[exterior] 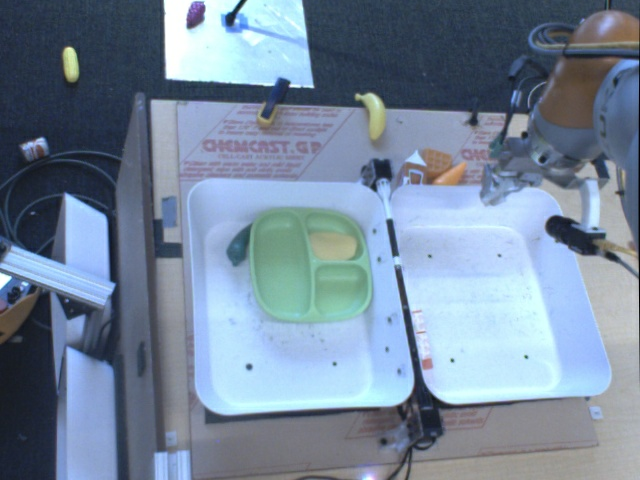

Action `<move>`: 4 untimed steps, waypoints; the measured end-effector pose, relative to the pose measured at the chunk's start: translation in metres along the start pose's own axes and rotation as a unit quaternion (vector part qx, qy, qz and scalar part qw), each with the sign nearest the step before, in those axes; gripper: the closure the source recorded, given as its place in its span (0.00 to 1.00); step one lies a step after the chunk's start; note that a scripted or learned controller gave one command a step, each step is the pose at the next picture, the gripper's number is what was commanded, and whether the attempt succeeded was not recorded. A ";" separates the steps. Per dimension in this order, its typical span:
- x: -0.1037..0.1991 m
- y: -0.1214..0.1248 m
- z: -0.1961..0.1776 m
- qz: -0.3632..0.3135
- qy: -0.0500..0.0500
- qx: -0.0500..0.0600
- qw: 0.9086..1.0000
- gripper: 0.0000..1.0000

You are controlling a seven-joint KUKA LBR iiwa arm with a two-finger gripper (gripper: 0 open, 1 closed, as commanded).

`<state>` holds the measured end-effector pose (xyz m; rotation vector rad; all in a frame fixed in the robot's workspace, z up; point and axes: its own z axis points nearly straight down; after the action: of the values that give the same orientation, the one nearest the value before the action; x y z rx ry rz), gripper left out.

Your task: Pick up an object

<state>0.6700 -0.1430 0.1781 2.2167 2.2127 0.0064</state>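
A green divided plate (300, 268) lies in the left bin (290, 378). A flat yellow piece (333, 245) rests in the plate's far right compartment. A dark green object (238, 245) lies against the plate's left rim. My gripper (497, 190) hangs at the far edge of the right bin (500, 308), near its back right corner, with nothing seen in it. It is far from the plate and its contents.
Behind the bins on the cardboard lie a yellow banana (375, 115), an orange piece beside a small carton (432, 166), and a blue and yellow tool (271, 103). A black bar (397, 268) runs between the bins.
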 end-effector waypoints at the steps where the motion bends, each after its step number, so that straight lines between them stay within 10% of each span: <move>1: 0.004 -0.001 0.005 -0.002 0.001 0.003 1.000 0.00; 2: 0.043 -0.004 0.099 -0.004 0.003 0.007 1.000 0.00; 4: 0.017 -0.002 0.092 -0.001 0.001 0.003 1.000 0.00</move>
<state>0.6693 -0.1262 0.0855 2.2195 2.2180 0.0019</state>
